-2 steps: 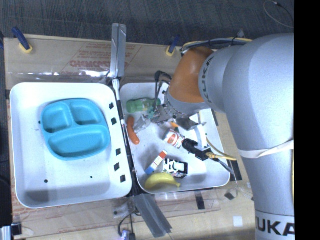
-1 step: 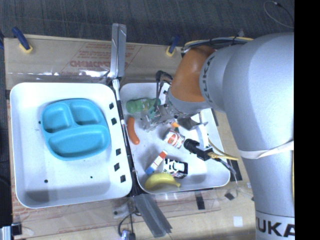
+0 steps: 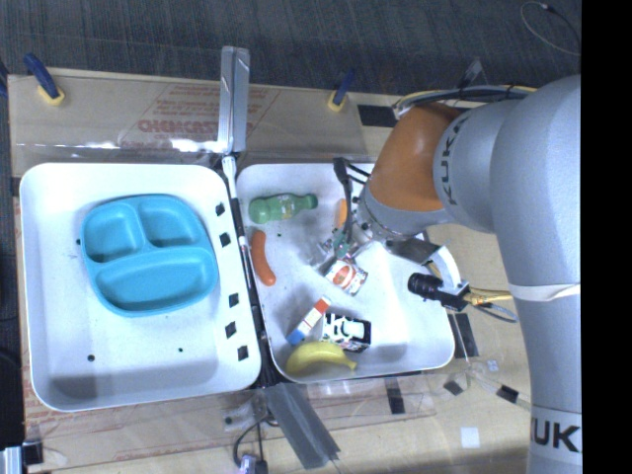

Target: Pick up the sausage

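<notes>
The sausage [image 3: 262, 257] is a small orange-red link lying lengthwise near the left wall of the right bin [image 3: 420, 349]. The gripper [image 3: 339, 245] reaches down from the grey arm with the orange band into the middle of that bin, to the right of the sausage and apart from it. Its tips sit just above a red and white can [image 3: 348, 276]. Nothing is visibly held.
A green bottle [image 3: 280, 207] lies at the back of the right bin, a thin carrot [image 3: 342, 211] beside it. A banana [image 3: 316, 358], a black and white packet [image 3: 349, 331] and a small stick [image 3: 309, 321] lie at the front. The left bin [image 3: 49, 294] holds a blue divided plate [image 3: 148, 252].
</notes>
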Controlling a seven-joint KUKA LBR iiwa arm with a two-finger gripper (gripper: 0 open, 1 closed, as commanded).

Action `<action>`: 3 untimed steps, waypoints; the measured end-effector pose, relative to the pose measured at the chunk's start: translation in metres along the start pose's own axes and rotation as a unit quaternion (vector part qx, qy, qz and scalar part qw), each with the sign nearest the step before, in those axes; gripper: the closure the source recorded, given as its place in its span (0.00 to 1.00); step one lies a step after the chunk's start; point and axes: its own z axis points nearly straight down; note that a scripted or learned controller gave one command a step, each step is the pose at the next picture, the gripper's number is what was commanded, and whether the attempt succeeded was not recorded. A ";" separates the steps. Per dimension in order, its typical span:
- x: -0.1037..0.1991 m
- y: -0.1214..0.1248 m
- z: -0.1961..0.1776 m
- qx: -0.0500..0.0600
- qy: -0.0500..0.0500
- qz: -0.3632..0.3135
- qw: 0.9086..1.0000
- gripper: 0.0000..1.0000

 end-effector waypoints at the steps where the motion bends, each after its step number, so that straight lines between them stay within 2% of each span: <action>1: 0.002 -0.040 -0.055 0.000 0.000 -0.090 0.996 1.00; 2: 0.002 -0.040 -0.055 0.000 0.000 -0.090 0.996 0.00; 3: 0.055 -0.035 0.001 0.000 0.000 -0.141 0.990 0.00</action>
